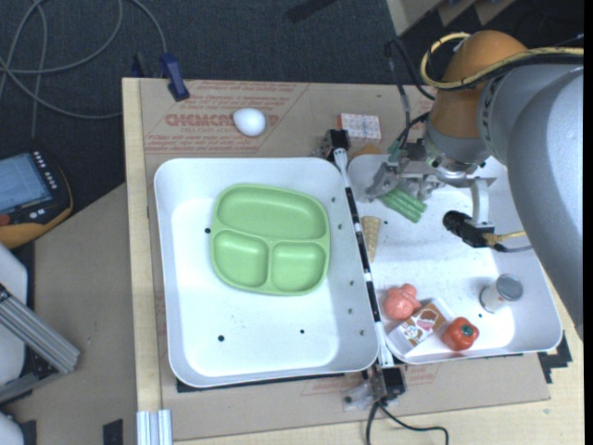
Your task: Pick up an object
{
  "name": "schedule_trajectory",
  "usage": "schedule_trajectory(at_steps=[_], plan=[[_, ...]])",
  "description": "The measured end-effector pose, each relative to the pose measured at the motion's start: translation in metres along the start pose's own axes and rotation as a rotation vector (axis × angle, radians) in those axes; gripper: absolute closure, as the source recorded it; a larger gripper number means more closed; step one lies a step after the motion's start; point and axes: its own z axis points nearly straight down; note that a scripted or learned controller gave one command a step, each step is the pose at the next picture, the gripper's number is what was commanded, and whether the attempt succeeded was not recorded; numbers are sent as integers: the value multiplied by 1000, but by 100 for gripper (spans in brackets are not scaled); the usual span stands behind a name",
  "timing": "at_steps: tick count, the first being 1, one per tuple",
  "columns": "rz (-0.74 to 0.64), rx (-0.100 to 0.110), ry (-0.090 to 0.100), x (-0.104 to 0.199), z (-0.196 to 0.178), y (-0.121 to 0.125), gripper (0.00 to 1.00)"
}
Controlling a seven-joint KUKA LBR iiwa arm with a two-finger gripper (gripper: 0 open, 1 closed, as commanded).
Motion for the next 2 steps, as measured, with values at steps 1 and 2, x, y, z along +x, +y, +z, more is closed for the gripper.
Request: schedule_trajectory(at_steps=[1, 2], plan=[[1, -1, -1, -10, 0, 0, 0], [0, -1, -1, -9, 0, 0, 0]])
